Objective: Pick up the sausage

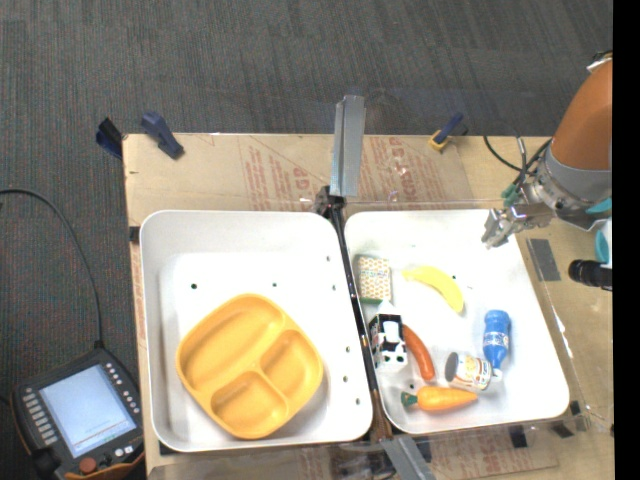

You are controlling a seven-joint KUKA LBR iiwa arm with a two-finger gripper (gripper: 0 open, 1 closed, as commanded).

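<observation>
Red-orange sausage lies lower centre between neighbours; my tool, state I cannot tell, hovers upper right and should descend squarely across it.

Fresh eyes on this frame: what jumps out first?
The big yellow divided plastic plate sitting in the left white bin. Next, the clutter in the right white bin: a yellow banana, a blue bottle, an orange carrot and the reddish sausage. The gripper hovers at that bin's far right corner.
</observation>
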